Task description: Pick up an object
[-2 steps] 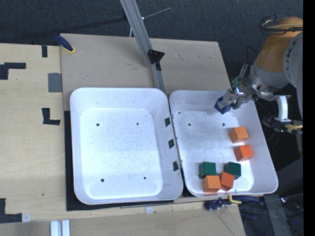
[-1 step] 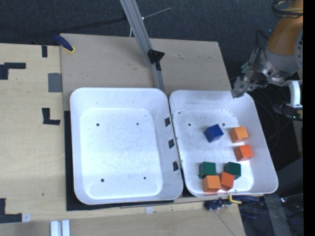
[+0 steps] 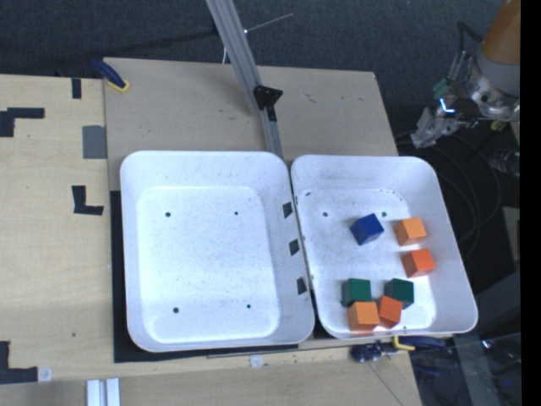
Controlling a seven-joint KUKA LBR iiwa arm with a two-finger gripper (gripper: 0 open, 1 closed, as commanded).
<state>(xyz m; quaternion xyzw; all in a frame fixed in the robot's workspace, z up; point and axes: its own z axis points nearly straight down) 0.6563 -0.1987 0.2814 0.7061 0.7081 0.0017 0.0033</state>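
Observation:
The right bin [image 3: 331,178] holds several small blocks. A blue block [image 3: 366,227] lies near its middle, with two orange blocks [image 3: 411,231] [image 3: 418,262] to its right. At the bin's front sit two green blocks [image 3: 356,290] [image 3: 399,291] and two more orange blocks [image 3: 363,315] [image 3: 390,309], packed close together. My gripper [image 3: 433,128] hangs off the bench's right edge, beyond the right bin's far right corner and well away from the blocks. Nothing is seen in it.
The left bin [image 3: 135,227] stands beside the right one, their rims touching. A slanted metal bar [image 3: 245,57] with a black clamp [image 3: 267,97] runs down to the gap between the bins. Black cables lie right of the bench.

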